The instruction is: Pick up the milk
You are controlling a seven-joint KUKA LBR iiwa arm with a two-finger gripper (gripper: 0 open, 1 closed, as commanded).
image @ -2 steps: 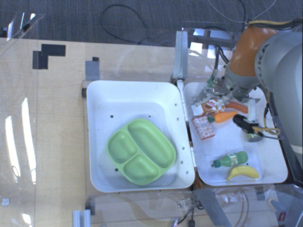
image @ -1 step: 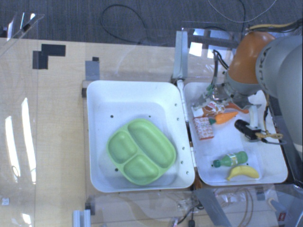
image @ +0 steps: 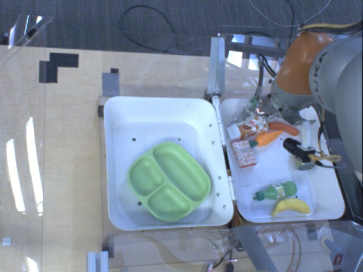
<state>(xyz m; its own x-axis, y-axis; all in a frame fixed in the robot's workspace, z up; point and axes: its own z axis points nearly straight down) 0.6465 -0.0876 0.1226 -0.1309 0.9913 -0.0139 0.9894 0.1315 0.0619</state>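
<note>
I have the gripper [image: 256, 107] low at the right bin's [image: 334, 208] far end, its hold impossible to tell, approaching the milk [image: 243, 153] beside the carrot [image: 265, 139]; next, I judge, comes centring over that carton.

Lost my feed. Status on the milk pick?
Gripper low at right bin's far end. Milk flat mid-bin, untouched. Carrot and snack pack beside it.
</note>
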